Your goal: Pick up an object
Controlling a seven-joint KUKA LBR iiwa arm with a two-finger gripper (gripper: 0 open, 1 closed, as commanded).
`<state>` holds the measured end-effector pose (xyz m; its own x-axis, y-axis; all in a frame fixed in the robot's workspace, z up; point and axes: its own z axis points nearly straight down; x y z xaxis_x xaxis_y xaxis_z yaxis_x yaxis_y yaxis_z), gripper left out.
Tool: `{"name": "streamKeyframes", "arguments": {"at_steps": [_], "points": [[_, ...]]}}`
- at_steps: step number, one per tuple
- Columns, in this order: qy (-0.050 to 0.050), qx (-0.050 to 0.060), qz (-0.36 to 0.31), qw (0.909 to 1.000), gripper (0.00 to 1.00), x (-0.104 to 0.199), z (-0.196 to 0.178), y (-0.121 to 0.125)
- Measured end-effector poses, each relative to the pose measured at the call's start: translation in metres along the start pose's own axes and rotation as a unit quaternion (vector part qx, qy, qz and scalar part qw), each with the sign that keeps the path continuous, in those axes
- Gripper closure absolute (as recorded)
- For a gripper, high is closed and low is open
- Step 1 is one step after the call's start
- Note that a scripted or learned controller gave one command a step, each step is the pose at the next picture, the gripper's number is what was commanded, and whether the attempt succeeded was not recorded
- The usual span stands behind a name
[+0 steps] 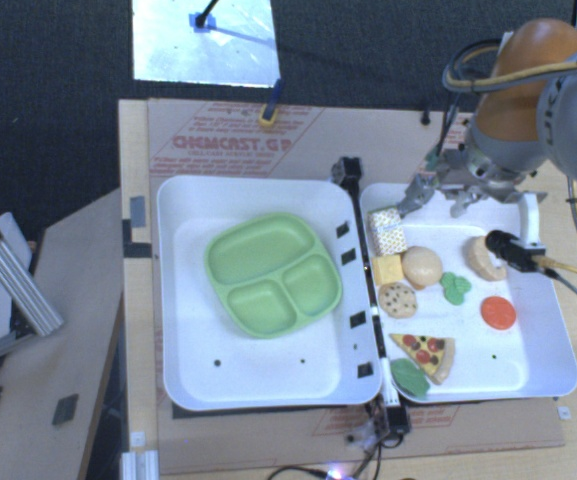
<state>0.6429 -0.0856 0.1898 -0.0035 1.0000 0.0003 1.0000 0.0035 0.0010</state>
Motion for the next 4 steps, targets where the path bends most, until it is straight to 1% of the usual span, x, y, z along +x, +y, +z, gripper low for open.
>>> {"name": "streamKeyframes", "arguments": {"at_steps": [1,2,3,4], "points": [[0.0,0.001,0.001,1.0,0.0,-0.01,0.049,-0.003],[0.0,0.0,0.002,1.0,0.0,-0.01,0.096,-0.001],[0.0,-0.002,0.001,1.0,1.0,-0.01,0.083,0.0],[-0.001,-0.004,-0.001,1.0,1.0,-0.003,0.021,0.006]]}}
